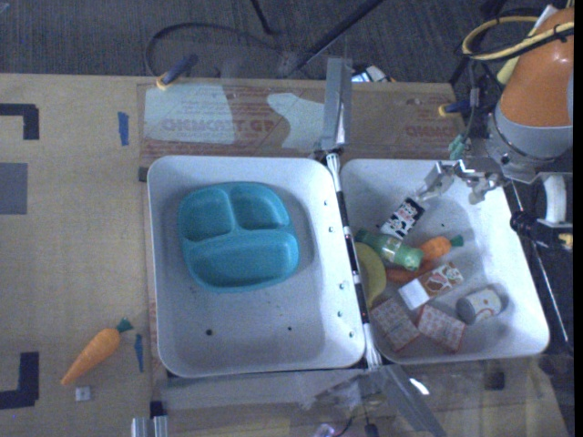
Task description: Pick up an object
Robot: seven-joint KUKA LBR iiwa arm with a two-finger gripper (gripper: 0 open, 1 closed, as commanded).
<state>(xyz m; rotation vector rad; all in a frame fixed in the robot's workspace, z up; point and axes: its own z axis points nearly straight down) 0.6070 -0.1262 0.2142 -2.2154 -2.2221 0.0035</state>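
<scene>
A pale wooden bench with black markings stands on dark grey carpet.

grey arm, orange band above wrist, yellow cable looped behind, silvery metal 2-finger gripper.

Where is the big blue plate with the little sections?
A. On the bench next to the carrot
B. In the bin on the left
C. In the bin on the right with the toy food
B: the blue plate lies flat in the left bin, apart from the toy food piled in the right bin and from the carrot out on the bench.
</scene>
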